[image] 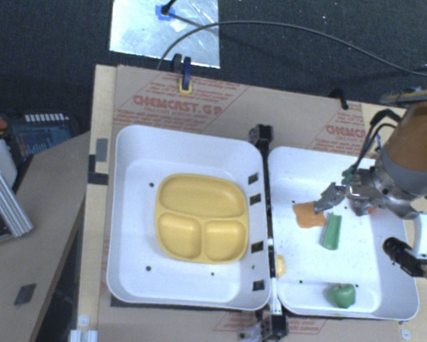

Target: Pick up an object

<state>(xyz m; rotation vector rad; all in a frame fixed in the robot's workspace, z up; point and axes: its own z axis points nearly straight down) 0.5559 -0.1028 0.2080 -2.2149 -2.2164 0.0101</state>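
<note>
In the right bin (394,295), an orange flat piece (307,216) lies left of centre. An upright-lying green stick (332,232) is just to its right. A green rounded object (341,295) rests near the bin's front edge. A small yellow piece (280,267) sits against the divider between the bins. My gripper (330,200) hangs low over the upper right edge of the orange piece, close to or touching it. I see nothing lifted in it.
The left bin (129,218) holds a yellow divided plate (201,218). A black clamp-like part (405,256) sticks out near the right bin's right wall. The grey and orange arm (425,143) reaches in from the right.
</note>
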